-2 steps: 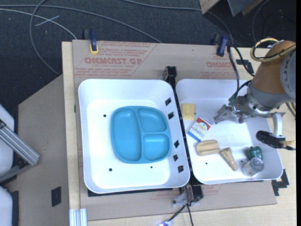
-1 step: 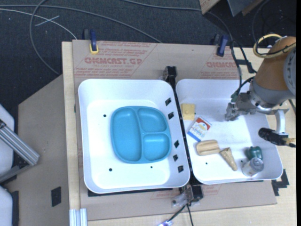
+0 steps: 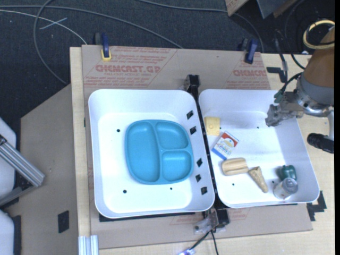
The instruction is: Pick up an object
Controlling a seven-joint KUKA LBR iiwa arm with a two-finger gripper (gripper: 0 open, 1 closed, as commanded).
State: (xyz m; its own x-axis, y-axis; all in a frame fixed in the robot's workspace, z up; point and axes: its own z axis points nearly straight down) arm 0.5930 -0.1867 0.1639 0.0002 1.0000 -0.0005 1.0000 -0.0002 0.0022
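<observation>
The right bin [image 3: 297, 142] holds several small objects. A pale yellow block [image 3: 212, 125] lies near its left wall, with a red, white and blue packet [image 3: 224, 145] just below it. Lower down rest a tan bread-like roll [image 3: 234, 166], a tan wedge [image 3: 258, 178] and a green bottle with a silver cap [image 3: 286, 180]. My gripper [image 3: 276, 114] hangs over the bin's upper right part, apart from every object, with the arm coming in from the right. Nothing shows between its fingers.
The left bin [image 3: 101, 158] carries a blue three-compartment plate [image 3: 159, 151]. Black clips run along the divide between the bins [image 3: 195, 147]. Blue clamps [image 3: 105, 45] hold the board at the back. Cables trail across the dark floor behind.
</observation>
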